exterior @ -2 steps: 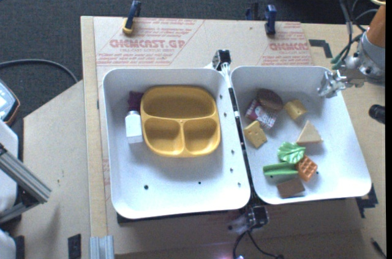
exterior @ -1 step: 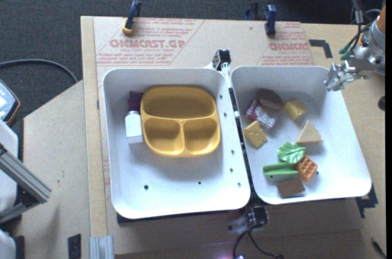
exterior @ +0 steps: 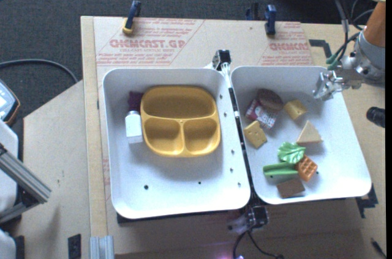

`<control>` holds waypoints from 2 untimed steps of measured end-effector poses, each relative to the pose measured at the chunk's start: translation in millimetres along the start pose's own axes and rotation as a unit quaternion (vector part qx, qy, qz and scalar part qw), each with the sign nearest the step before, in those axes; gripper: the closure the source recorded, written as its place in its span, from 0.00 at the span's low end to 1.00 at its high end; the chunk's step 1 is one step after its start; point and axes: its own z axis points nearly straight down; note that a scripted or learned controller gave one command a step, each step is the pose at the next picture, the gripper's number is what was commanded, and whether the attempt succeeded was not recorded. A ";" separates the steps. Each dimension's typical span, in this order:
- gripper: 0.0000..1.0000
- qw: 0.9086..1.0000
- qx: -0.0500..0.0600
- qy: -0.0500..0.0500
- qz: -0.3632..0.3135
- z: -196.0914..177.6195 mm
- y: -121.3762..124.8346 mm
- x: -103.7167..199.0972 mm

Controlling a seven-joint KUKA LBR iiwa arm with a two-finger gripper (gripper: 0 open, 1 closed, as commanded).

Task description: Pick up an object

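Observation:
My gripper (exterior: 325,86) hangs over the far right corner of the right bin (exterior: 349,129), with nothing visibly held. Several small toy foods lie in that bin to its left and nearer the camera: a dark red packet (exterior: 266,106), a yellow cube (exterior: 295,109), a yellow cheese block (exterior: 255,134), a pale wedge (exterior: 310,134), a green leafy piece (exterior: 291,152), a green pod (exterior: 279,171), an orange waffle (exterior: 307,168) and a brown slab (exterior: 290,188). The yellow cube is the closest to the gripper.
The left bin (exterior: 122,184) holds a yellow divided plate (exterior: 180,120), a small white bottle (exterior: 133,127) and a dark purple item (exterior: 135,98). A black hinge strip (exterior: 236,123) separates the bins. Two clamps (exterior: 131,17) (exterior: 270,19) grip the board's far edge.

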 end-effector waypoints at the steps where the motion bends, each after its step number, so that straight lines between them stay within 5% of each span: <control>1: 1.00 1.000 0.001 0.001 -0.001 11.5 -24.8 48.2; 2: 1.00 1.000 0.001 0.001 -0.001 15.3 -56.8 95.2</control>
